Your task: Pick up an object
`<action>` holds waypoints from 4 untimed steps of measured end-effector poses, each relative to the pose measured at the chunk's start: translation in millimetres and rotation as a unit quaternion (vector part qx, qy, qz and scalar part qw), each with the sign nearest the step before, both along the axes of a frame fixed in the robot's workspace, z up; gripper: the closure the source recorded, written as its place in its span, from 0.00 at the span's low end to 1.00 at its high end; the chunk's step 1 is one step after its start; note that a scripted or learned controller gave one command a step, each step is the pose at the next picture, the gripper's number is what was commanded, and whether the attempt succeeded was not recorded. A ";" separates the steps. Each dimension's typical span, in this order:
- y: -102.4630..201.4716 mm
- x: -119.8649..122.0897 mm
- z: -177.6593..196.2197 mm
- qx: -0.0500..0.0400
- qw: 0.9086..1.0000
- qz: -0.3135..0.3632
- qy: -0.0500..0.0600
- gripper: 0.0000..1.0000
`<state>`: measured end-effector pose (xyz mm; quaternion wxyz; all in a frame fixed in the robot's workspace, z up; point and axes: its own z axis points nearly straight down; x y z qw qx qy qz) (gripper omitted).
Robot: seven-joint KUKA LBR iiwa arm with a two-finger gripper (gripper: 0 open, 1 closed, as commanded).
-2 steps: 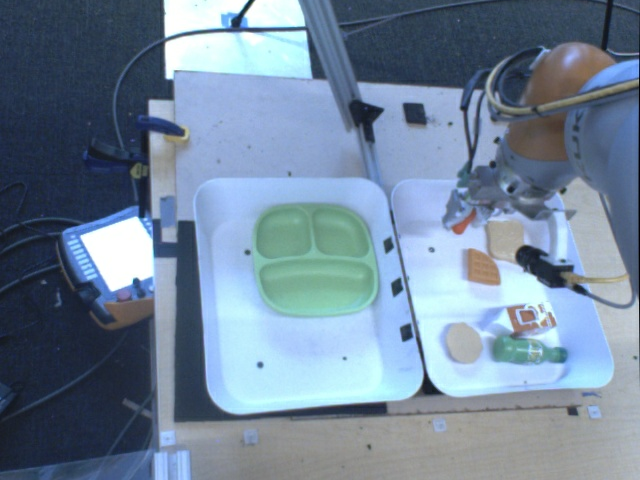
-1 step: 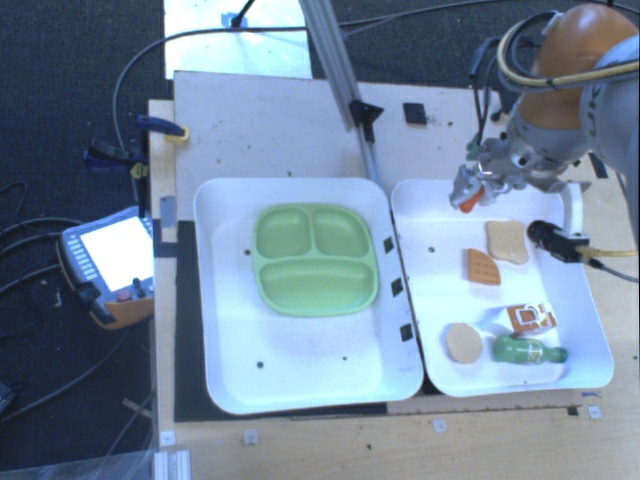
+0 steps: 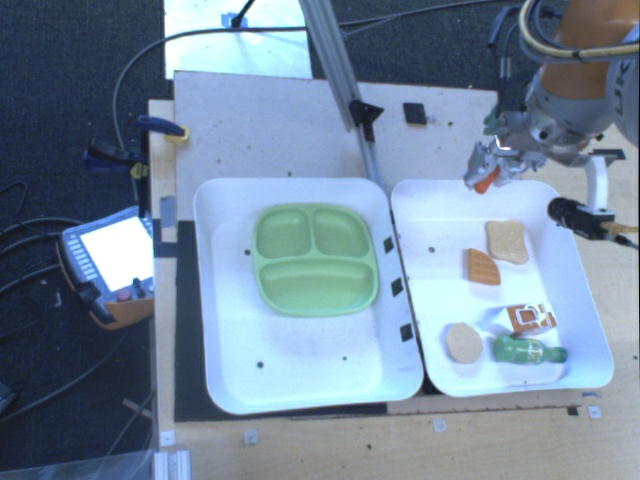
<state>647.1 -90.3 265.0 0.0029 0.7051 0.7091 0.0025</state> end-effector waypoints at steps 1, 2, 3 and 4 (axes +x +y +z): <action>42.7 -6.8 -4.1 0.001 1.000 0.002 0.003 1.00; 86.7 -22.2 -3.7 0.001 1.000 0.002 0.003 1.00; 143.3 -27.7 -9.3 0.001 1.000 0.002 0.003 1.00; 201.4 -39.0 -21.7 0.001 1.000 0.003 0.004 1.00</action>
